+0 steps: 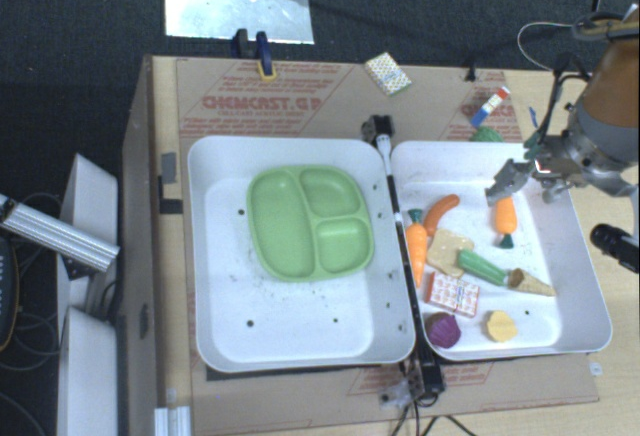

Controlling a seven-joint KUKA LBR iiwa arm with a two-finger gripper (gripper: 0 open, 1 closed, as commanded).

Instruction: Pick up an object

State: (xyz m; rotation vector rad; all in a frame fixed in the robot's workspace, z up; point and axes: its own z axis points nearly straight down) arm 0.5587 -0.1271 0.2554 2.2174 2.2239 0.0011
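- The gripper [512,182] is seen above the right bin [585,269], beside the orange carrot [506,215]; whether the jaws are wide or narrow cannot be told.
- Nothing is seen held.
- The carrot's rounded, tapered body could be squeezed out sideways.
- Crowded toys nearby could be knocked.

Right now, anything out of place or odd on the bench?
Three small things lie on the brown cardboard outside the bins: a pale patterned block, a red, white and blue piece and a green piece at the right white bin's far rim. Nothing looks spilled or broken.
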